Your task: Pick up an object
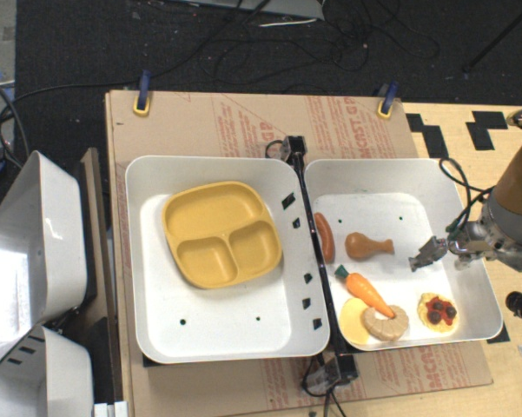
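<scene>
The right bin [391, 181] holds several toy foods: a sausage [325, 235] by its left wall, a brown chicken drumstick [366, 246] in the middle, a carrot [367, 293], a yellow slice with a round biscuit [386, 323] on it at the front, and a small pizza-like piece [439, 311] at the front right. My gripper [426, 255] hangs low over the right part of this bin, to the right of the drumstick and apart from it. Nothing shows between its fingers.
The left bin [148, 320] holds a yellow divided plate [221, 232]. A black divider with clips runs between the two bins. White tubs [35, 241] stand off the bench at the left. The arm enters from the right edge.
</scene>
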